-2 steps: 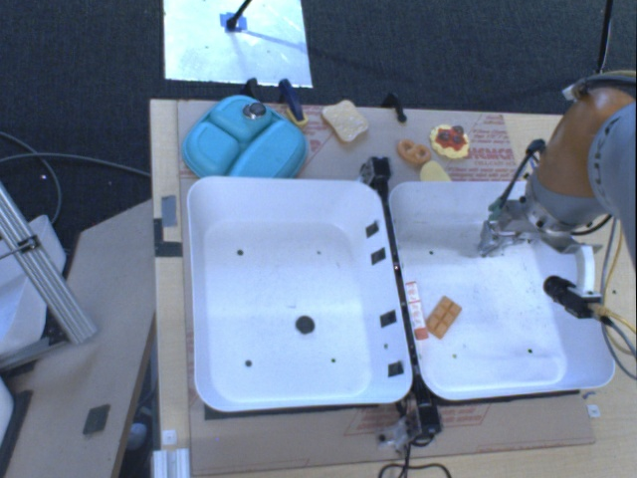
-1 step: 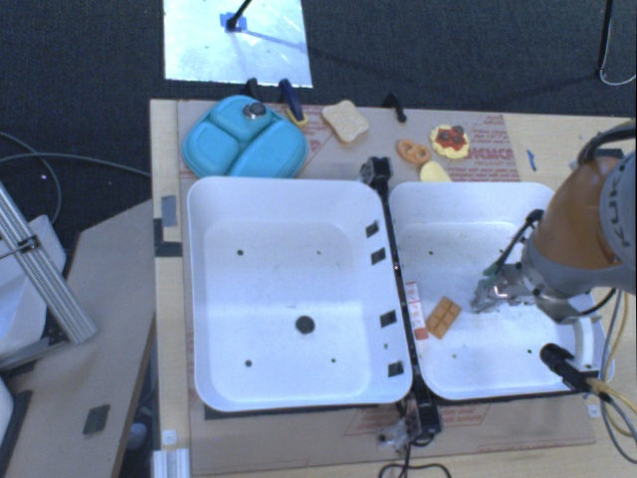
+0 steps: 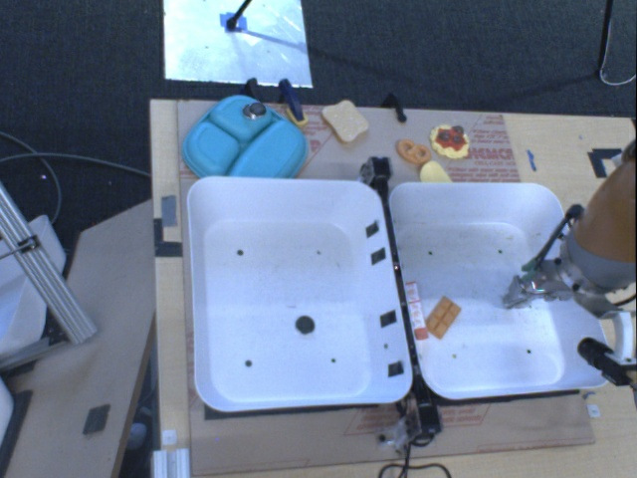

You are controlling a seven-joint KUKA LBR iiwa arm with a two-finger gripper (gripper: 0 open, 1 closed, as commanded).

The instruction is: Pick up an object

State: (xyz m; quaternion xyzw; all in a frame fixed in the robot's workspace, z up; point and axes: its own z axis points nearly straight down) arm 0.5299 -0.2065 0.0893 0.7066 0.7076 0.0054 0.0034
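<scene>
Near the left wall of the right bin [image 3: 478,202], a small orange waffle piece [image 3: 443,316] is lying flat. It is probably light and stiff, best pinched by its edges. The claw [image 3: 518,294] is being held to its right; whether it is apart or together cannot be told.

The arm [image 3: 607,229] reaches in from the right, its orange band above the grey wrist, and the gripper [image 3: 520,294] hangs low near the right bin's right wall (fingers too blurred to judge).

Dark carpet floor [image 3: 80,48] w/ pale reflective sheet [image 3: 234,28]; wooden bench [image 3: 557,137]; aluminium rail [image 3: 45,277] at left.
</scene>
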